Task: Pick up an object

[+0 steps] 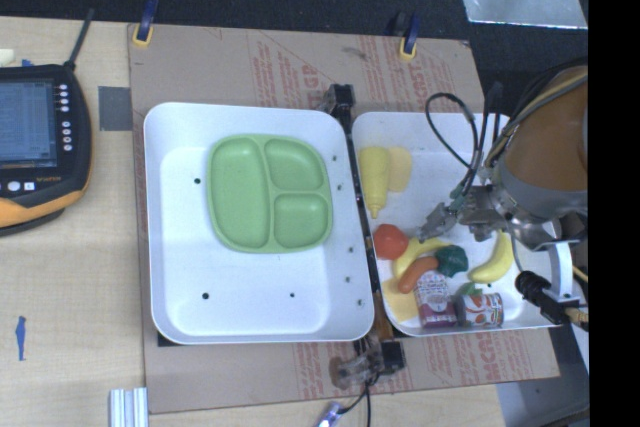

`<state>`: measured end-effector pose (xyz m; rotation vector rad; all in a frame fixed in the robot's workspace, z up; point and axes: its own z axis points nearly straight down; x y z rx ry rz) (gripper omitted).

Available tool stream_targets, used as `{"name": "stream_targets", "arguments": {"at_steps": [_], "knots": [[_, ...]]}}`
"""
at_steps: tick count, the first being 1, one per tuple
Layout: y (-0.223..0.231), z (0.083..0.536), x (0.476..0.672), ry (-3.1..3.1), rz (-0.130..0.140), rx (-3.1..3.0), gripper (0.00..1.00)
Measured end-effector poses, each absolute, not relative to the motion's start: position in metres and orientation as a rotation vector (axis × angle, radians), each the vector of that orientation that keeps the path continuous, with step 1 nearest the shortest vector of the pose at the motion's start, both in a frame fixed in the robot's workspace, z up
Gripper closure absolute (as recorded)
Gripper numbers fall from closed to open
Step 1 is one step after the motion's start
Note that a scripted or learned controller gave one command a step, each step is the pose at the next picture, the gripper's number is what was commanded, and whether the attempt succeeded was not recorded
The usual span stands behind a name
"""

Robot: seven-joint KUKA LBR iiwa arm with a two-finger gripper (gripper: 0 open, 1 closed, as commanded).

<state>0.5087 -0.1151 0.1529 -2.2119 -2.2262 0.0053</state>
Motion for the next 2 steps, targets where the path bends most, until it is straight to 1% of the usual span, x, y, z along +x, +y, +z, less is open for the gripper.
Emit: {"name": "stream_targets", "arguments": {"at_steps": [1,2], "knots": [[-0.134,0.091,0.498,-2.227,0.005,-2.213,0.00],[-0.136,0.101,0.498,-2.232,0.008,-2.207,1.00]]}}
